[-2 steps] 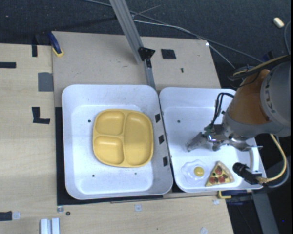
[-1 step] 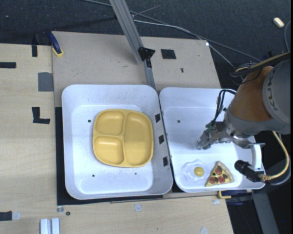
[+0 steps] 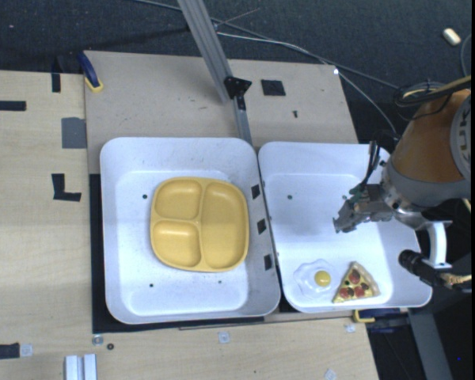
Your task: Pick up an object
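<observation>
jaws (image 3: 347, 222) low over right bin (image 3: 301, 165), grip state can't tell | pizza slice (image 3: 356, 283) and fried egg (image 3: 314, 277) near front wall | yellow plate (image 3: 199, 224) in left bin (image 3: 127, 212)

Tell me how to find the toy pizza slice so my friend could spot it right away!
Look at the right white bin, the one the grey and orange arm reaches over. Go to its near edge, below the gripper. The toy pizza slice lies beside a toy fried egg; the pizza is the triangle with red dots, while the egg is round and white with a yellow middle.
</observation>
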